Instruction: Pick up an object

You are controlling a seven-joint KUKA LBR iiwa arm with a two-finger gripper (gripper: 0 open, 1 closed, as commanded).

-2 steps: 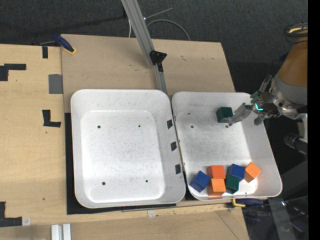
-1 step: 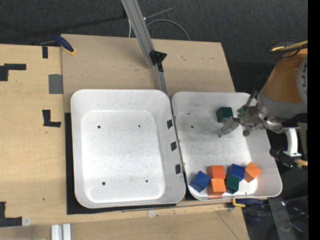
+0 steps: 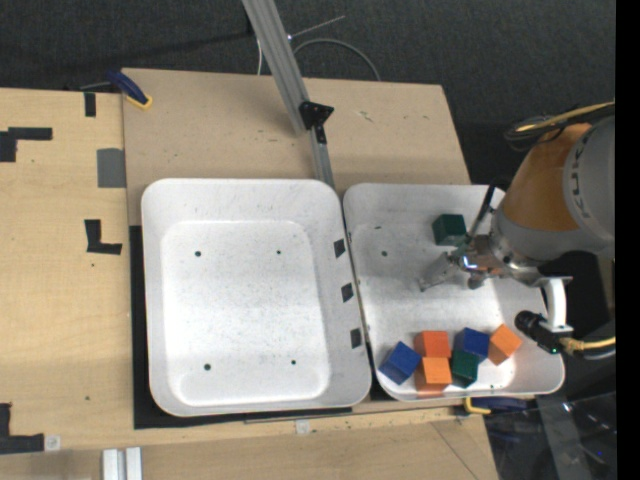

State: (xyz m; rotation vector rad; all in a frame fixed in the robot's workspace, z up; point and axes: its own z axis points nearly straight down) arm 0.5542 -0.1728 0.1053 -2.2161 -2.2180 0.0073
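Wooden bench boards are carrying two shallow white bins side by side. Nearest the camera, in the right bin, a cluster of blocks is sitting against the front wall: a blue block, two orange blocks, a dark green block, another blue block and an orange block. Farther back, the gripper is hanging over the bin floor, its fingers spread and gripping nothing. Just beyond it, a green block is lying apart. The left bin is lying alongside.
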